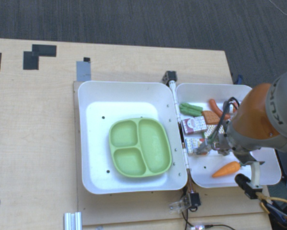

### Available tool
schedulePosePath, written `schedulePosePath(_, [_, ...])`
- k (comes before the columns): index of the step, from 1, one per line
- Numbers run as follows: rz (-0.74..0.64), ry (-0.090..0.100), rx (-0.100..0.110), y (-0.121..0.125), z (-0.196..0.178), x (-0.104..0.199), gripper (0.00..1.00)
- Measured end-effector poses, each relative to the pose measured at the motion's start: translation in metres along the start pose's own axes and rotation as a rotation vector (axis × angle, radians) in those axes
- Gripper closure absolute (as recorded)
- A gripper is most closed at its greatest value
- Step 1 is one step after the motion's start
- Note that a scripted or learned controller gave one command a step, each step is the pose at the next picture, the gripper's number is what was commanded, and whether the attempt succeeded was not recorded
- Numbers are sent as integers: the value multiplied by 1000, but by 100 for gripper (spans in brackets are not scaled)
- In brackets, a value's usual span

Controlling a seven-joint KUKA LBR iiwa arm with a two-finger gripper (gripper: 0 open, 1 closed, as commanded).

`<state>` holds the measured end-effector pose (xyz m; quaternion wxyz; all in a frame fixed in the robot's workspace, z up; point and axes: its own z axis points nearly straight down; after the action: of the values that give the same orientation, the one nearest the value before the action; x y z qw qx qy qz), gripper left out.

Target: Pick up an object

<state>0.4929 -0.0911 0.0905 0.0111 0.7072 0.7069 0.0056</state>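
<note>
Two white bins: left bin (86,128) with one green divided plate (140,147); right bin (272,174) with one carrot (226,169), one sausage (216,107), one green pod (190,109), two small cartons (194,125). Gripper (211,145) low beside the cartons, jaw state impossible to tell.

Grey arm (265,116) reaches from right; claw (208,145) lowered.

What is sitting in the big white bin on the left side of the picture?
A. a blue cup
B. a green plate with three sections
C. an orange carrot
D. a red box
B: the green plate with three sections lies in the left bin, while the orange carrot lies in the right bin.
</note>
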Motion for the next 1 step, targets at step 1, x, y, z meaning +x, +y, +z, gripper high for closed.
schedulePosePath(1, [-3,7,-3,3,-12,3,100])
